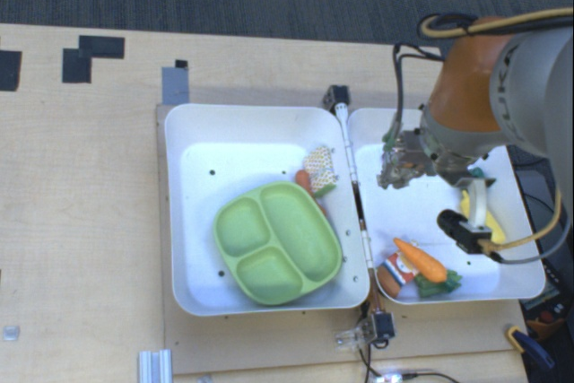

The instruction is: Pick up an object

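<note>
**Toy carrot [420,260] seen lying in the right-hand bin, apart from the gripper**

The toy carrot is found near the front wall of the right-hand bin [404,215], as the bins are seen from the camera. It is laid at a slant, with its orange body pointed toward the middle of the bin and its green top [446,281] turned toward the front right corner. Just beside it, on the side of the wall shared by the two bins, a small white, red and brown object [391,275] is seen; what it is cannot be made out.

The gripper [397,168] is placed over the left part of the same bin, close to the shared wall and well back from the carrot. Nothing is seen held in it, and whether it is spread or closed cannot be told from this angle. The grey arm [529,94] is brought in from the right of the view, with its orange band [466,94] shown above the wrist.

In the left-hand bin [233,170] a green divided plate [278,247] is set toward the front. Behind it, against the shared wall, a pale speckled object [319,166] is seen touching a small orange-red one [304,181]. Both bins are borne on a light wooden bench [81,220].
</note>
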Tool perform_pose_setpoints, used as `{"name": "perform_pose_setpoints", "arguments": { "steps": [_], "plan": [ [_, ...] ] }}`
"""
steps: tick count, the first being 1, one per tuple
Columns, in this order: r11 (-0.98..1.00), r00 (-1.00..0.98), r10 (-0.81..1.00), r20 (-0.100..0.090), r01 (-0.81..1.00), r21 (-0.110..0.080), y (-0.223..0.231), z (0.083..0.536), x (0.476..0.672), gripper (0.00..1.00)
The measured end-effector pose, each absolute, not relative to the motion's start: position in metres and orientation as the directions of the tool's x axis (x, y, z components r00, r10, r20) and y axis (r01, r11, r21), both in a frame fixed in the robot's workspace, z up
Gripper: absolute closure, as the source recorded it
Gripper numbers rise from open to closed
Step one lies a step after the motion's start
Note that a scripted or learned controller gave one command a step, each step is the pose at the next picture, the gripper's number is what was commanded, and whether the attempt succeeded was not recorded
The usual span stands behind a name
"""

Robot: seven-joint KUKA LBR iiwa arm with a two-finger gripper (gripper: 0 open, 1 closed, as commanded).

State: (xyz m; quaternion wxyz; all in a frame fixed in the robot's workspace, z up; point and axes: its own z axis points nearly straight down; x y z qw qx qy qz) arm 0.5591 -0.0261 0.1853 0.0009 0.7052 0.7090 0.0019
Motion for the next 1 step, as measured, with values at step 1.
{"name": "perform_pose_setpoints", "arguments": {
  "steps": [1],
  "plan": [
    [0.003,-0.003,1.000,-0.001,1.000,0.002,-0.1234,0.1658,0.6271,1.00]
  ]
}}
